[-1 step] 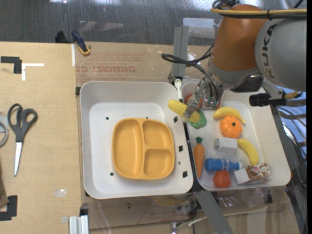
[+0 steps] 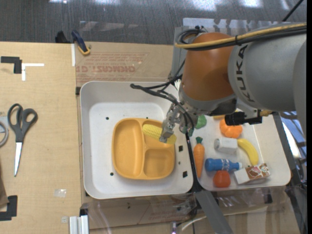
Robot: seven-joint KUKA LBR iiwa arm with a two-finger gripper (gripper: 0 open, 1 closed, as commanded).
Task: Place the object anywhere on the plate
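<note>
The yellow plate [image 2: 141, 155] is sitting in the left white bin [image 2: 92, 145], and the hand [image 2: 170, 130] is hanging over its upper right compartment, fingers closing on the right end of the corn cob [image 2: 155, 130]. The cob is looking like a light, stiff, slippery plastic toy, so gripping across its middle is probably steadier than this end hold.

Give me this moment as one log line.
pincer: over plate's upper-right compartment | corn: between pincer fingers, low over yellow plate | left bin: holds plate | release: not yet
</note>
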